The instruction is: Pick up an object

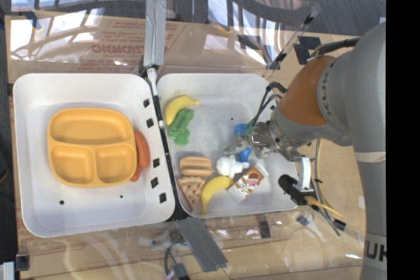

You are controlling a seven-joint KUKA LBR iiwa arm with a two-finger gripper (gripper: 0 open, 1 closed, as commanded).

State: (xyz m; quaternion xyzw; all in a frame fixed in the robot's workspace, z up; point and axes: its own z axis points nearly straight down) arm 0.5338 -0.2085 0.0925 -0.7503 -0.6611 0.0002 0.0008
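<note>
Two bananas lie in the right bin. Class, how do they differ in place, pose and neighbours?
The upper banana lies near the divider at the bin's upper left, beside the green toy. The lower banana lies near the bin's front edge, between the waffle and the small carton. The upper banana's tip points right; the lower banana slants down to the left. Both are yellow, curved, and lie apart from the end effector.

Red lettering reading "CHEMCAST" is printed on the brown protective sheet point(115, 42) lying on the bench behind the two bins, with smaller red lines above it too faint to read. White letters "UK" show on the arm's grey base point(375, 250) at the lower right. A small carton point(248, 183) carries a picture label whose text is illegible.
</note>
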